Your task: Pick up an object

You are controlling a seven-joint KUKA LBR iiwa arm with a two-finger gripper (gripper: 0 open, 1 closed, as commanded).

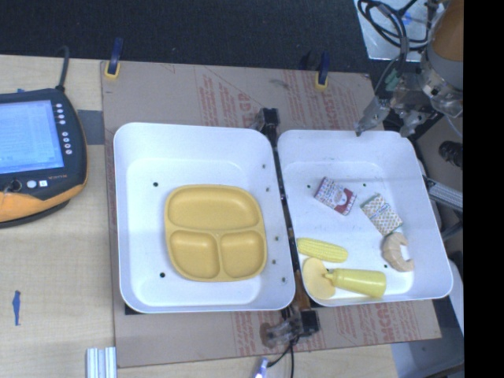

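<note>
1. My gripper hangs over the right bin's far rim, fingers spread, holding nothing.
2. I'd go for the corn, lying near the bin's left wall.
3. Likely light, stiff plastic, a bit slick; grip across its middle.

The hand hangs open over the right bin's far rim, holding nothing.
</note>
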